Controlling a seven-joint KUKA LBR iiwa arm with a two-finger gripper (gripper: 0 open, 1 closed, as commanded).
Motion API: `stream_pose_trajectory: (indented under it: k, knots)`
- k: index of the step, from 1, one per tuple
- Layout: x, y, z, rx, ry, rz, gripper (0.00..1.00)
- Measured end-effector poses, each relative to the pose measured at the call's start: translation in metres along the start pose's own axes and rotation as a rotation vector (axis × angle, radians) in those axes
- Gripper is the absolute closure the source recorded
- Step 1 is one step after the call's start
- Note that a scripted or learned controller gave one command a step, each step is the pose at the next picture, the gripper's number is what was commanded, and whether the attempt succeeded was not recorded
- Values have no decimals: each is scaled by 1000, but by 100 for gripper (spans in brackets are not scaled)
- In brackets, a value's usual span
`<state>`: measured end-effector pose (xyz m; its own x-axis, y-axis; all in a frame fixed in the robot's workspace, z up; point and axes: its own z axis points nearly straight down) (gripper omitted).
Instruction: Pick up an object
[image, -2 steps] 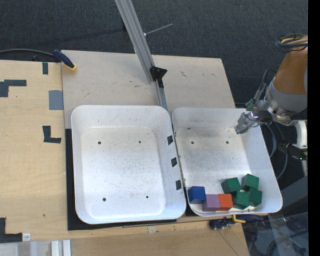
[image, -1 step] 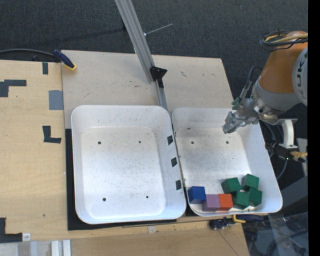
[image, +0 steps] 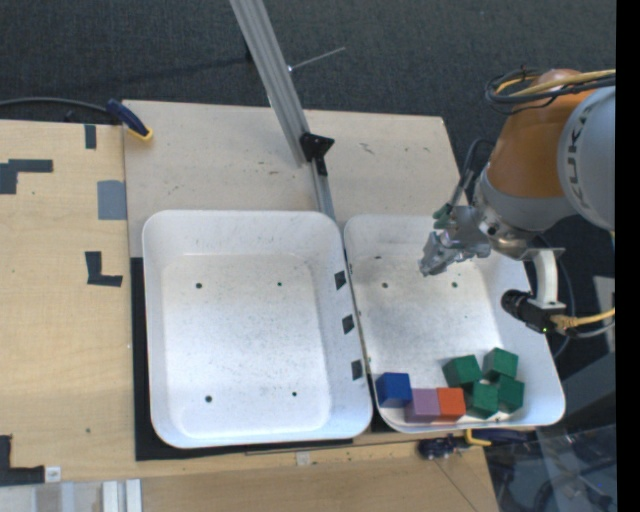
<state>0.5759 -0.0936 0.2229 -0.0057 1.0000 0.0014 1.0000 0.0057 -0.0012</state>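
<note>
Blocks sit bunched in the near corner of the shallow white plastic right-hand bin (image: 420, 310): a blue cube (image: 394, 388), a lilac cube (image: 425, 403), an orange cube (image: 451, 401) and several green blocks (image: 486, 380), all small, matte and hard-edged. Up by the bin's far end the metal pincer (image: 438, 256) hangs with nothing between its tips, though I cannot tell how wide it stands. Every block lies well apart from it, toward the bin's near edge, so I'd judge the coming move a long reach that way.

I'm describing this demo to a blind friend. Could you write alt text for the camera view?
A grey and orange robot arm's gripper hangs over the right bin, away from the small blocks clustered in its near corner: blue block, purple block, orange block, green blocks. The left bin sits beside it.
</note>
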Motion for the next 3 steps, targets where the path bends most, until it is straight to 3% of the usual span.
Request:
stream_pose_trajectory:
  k: [2, 3]
  knots:
    - [110, -16, -19, 1, 1, -3, 100]
    - [168, -20, -4, 3, 0, -1, 100]
